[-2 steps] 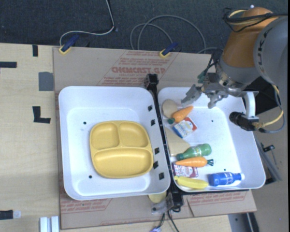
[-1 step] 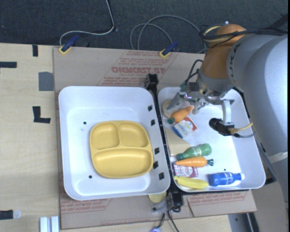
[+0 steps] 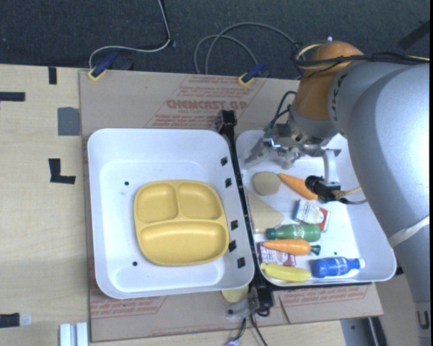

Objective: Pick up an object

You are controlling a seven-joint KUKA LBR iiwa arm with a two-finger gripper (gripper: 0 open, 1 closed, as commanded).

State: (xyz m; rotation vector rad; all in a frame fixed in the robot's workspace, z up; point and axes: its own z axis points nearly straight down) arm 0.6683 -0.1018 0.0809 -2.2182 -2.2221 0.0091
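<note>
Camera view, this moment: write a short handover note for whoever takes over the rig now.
Gripper: low over the far end of the right bin; nothing seen between its fingers.
Things: beige piece, two carrots, green bottle, blue bottle, banana and small packet all lie in the right bin. Yellow divided plate sits in the left bin.
Done: nothing picked.
Left: grasp and lift one object.

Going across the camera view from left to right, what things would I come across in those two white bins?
Yellow divided plate in the left bin → beige round lump → green bottle → blue bottle in the right bin.
</note>
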